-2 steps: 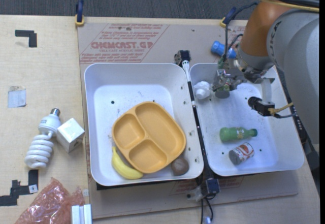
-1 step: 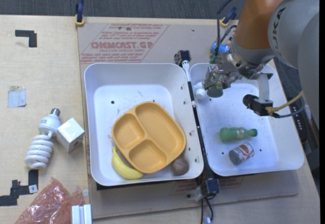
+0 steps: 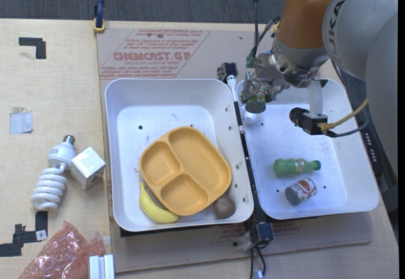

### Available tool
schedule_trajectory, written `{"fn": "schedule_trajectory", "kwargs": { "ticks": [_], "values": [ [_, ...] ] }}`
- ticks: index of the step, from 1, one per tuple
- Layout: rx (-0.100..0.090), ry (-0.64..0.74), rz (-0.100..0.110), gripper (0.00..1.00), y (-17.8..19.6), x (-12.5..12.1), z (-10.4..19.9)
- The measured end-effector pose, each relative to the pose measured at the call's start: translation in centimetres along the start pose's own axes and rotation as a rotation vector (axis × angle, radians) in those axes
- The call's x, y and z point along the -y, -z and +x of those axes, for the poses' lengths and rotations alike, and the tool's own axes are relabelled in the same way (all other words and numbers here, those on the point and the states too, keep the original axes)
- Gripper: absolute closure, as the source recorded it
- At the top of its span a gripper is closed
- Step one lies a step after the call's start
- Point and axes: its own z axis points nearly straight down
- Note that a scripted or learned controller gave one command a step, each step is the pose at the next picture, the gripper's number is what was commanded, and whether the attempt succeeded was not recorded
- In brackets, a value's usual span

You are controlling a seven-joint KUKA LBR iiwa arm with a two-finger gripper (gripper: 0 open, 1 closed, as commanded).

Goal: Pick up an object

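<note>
Gripper (image 3: 255, 102) hangs low over the upper-left corner of the right bin (image 3: 354, 198), close by the divider between the 2 bins. Whether it is spread or closed – cannot tell; wrist hardware and cabling mask it, and nothing can be seen held.

Candidates in the right bin: a green bottle (image 3: 296, 166) lying on its side, long axis roughly left–right across the view, cap toward the right; just below it a small can (image 3: 300, 190), also on its side, tilted. Both sit well down-right of the gripper, toward the bin's near wall.

Left bin (image 3: 120, 145) holds an orange divided plate (image 3: 184, 171) resting over a banana (image 3: 154, 208), with a brown round object (image 3: 223, 207) at the plate's lower right edge.

Judgement: the bottle is the nearer target; reaching it calls for travel down and right, closing across its short axis.
</note>
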Motion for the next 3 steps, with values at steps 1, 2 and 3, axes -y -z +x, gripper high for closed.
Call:
{"fn": "schedule_trajectory", "kwargs": {
  "ticks": [1, 2, 3],
  "values": [
    [0.001, 0.000, 0.001, 1.00, 2.4, -3.4, 1.3],
    [0.001, 0.000, 0.001, 1.00, 5.6, -3.2, 7.9],
    [0.000, -0.004, 0.002, 1.00, 6.3, 1.2, 6.9]
  ]
}}
